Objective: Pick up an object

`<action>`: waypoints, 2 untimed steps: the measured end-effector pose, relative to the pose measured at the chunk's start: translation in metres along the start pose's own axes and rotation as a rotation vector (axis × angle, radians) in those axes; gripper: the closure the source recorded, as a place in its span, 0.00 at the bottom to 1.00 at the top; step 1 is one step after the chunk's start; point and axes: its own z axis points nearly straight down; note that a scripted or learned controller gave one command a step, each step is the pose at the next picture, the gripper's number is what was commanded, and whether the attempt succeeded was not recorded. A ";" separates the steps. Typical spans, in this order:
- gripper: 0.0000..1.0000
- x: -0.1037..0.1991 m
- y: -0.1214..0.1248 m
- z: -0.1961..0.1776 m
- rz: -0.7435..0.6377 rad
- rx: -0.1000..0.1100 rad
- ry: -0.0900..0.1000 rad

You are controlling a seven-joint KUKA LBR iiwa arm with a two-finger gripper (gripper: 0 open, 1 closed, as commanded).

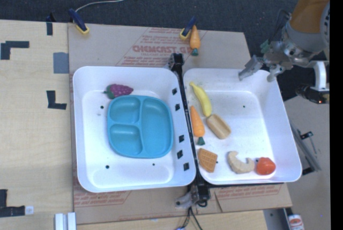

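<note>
Arm: reaches in from the right, orange band above the grey wrist.
Claw [259, 70]: fingers spread apart, pointing down and left, nothing between them.

Bare floor in right bin's [284, 116] far right half; toy food [206, 116] crowding its left and near edge.

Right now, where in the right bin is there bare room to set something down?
The right bin is bare over its upper right half, right of the banana and bread roll. The left side and front are crowded: carrot, waffle, tomato.
</note>
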 end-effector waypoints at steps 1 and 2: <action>0.00 0.088 -0.017 0.085 -0.001 0.002 0.002; 0.00 0.089 -0.004 0.146 0.000 -0.002 -0.001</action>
